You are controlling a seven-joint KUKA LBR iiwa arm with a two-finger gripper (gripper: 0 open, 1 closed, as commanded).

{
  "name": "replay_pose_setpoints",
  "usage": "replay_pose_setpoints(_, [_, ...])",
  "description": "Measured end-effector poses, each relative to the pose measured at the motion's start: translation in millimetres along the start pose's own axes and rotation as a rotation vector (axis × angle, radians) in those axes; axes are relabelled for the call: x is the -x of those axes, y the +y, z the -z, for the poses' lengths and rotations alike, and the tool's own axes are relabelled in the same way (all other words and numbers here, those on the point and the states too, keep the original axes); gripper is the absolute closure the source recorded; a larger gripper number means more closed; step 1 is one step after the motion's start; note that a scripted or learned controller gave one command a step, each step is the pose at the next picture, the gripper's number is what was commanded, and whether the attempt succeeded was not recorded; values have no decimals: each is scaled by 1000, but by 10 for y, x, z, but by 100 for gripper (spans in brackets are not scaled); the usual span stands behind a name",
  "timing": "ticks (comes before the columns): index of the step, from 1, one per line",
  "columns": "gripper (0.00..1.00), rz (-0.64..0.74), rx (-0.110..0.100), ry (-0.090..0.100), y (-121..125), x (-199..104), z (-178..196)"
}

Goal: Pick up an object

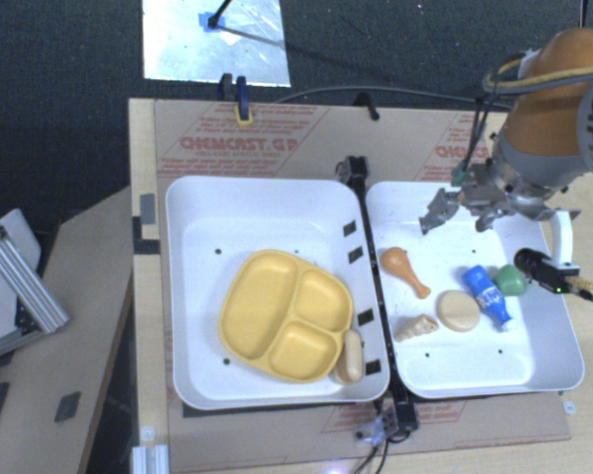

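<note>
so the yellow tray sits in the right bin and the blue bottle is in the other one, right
Not quite. The camera view shows the yellow tray in the left bin, not the right. The blue bottle does lie in the other bin, the right bin.

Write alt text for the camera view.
A grey-and-orange robot arm's open gripper hovers empty over the right bin, which holds a blue bottle, chicken drumstick, round bun and shell. The left bin holds a yellow divided tray.
</note>
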State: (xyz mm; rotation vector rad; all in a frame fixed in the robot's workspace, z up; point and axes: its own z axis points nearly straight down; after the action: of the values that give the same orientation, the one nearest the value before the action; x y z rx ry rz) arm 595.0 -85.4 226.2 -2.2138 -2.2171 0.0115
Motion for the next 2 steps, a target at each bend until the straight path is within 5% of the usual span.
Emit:
replay_pose_setpoints(1, [0,2,12,-1,24,-2,70])
replay_pose_setpoints(2, [0,1,10,-1,38,-45,-354])
